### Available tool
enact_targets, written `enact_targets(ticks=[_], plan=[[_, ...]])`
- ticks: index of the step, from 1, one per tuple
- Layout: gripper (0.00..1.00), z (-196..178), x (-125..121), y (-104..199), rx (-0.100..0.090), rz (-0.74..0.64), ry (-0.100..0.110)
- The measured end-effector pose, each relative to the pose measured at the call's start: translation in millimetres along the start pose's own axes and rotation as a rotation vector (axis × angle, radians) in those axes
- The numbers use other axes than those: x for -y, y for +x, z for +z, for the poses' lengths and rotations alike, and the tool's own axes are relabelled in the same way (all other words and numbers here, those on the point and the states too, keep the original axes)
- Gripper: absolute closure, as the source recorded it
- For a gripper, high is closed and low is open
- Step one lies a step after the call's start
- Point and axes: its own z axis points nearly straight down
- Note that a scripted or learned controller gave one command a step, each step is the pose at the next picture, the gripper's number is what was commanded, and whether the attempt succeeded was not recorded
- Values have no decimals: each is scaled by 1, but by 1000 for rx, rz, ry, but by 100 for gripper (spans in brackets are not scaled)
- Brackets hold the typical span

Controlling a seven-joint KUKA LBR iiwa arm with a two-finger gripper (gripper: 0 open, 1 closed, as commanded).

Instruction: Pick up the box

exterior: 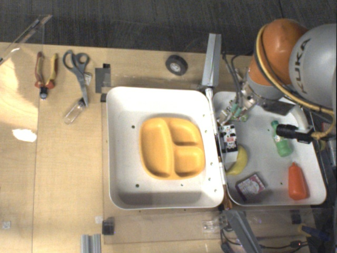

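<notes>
- Reaching in from three o'clock, the grey arm (310, 62) with its orange band covers the upper part of the right bin (316, 196); its hand (229, 136) hangs low at the bin's nine o'clock edge, and I cannot tell from this slant how it is set.
- Lying near the right bin's six o'clock rim is the box (251, 185), small, dark and purplish with a pale label, flat on the floor and apart from the hand.
- Between hand and box sits a yellow banana (238, 162), curved along the left wall, just beside the box's eleven o'clock corner.
- At four o'clock in that bin rests an orange bottle-shaped object (297, 182); above it, toward two o'clock, lies a green item (283, 144), with a black cylinder (292, 132) crossing its upper end.
- Filling the middle of the left bin (121, 141) is a yellow compartment tray (172, 146), one long section and two small ones.
- Across the pale wooden counter (52, 183), toward ten o'clock, lie red-handled pliers (44, 74) and grey scissors (78, 70); a roll of dark tape (176, 65) sits at twelve o'clock, above the left bin.
- Beyond the counter's far edge runs dark carpet (131, 9).
</notes>
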Motion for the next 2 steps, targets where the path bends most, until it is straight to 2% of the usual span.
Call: enact_targets(ticks=[1, 2], plan=[[100, 1, 32, 26, -2, -433, 1], [100, -21, -23, -7, 0, 30, 1]])
